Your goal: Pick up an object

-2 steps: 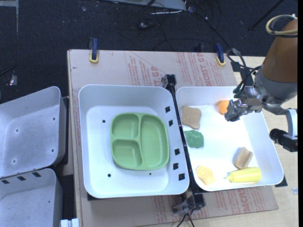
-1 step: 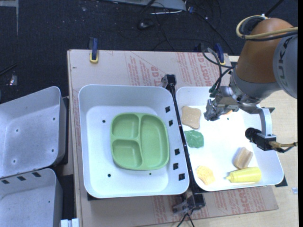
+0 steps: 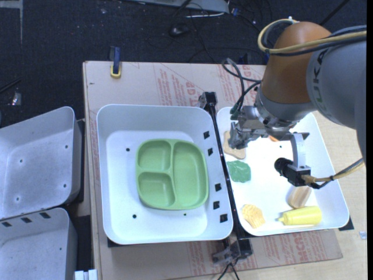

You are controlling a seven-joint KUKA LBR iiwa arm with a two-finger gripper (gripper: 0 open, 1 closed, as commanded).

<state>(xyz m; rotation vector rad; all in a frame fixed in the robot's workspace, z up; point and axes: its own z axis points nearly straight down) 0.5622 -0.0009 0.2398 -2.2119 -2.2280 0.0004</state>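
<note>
My gripper (image 3: 236,140) hangs over the left edge of the right bin (image 3: 332,174), just above a tan, flat piece (image 3: 235,153) that lies partly hidden under it. Nothing shows between the fingers. A green leaf-shaped piece (image 3: 239,171) lies just below that. Near the bin's front edge sit a ridged yellow-orange piece (image 3: 252,216), a yellow corn-like object (image 3: 302,216) and a beige chunk (image 3: 299,196).
The left bin (image 3: 111,156) holds a green divided tray (image 3: 172,174). A black divider with clips (image 3: 218,168) runs between the bins. A small black device (image 3: 287,169) on the arm's cable hangs over the right bin. White lids (image 3: 35,156) lie far left.
</note>
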